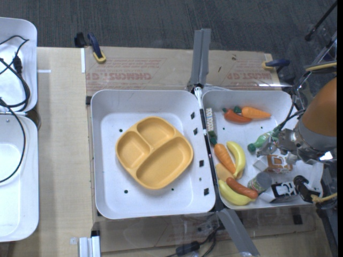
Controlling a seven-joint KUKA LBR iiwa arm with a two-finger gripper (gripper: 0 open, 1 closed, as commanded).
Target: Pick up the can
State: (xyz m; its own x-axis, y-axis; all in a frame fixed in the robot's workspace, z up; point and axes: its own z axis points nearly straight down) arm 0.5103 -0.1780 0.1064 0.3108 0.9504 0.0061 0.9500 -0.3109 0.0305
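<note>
A: What is seen in the camera view on the left side of the bench?

B: A yellow divided plate (155, 152) is seen lying in the left bin (102, 159), turned at a slant.

A: And in the right bin (244, 96)?

B: Toy food is scattered there. Two carrots (245, 114) are laid near the far wall, touching each other. A third carrot (225, 159) is rested against a banana (237, 155), and a second banana (231, 195) is found at the near edge with a red sausage (241, 188) on top of it. A green bottle (259, 142) is seen to the right of these.

A: Where is the can?

B: The can (259, 182) is lying on its side in the near right part of that bin, just beside the sausage.

A: And the gripper?

B: The gripper (284, 146) is lowered over the right side of the bin, beyond the can and near the green bottle. How far the jaws are parted cannot be told, since they are blurred among the clutter, and nothing can be made out in their grasp.
</note>
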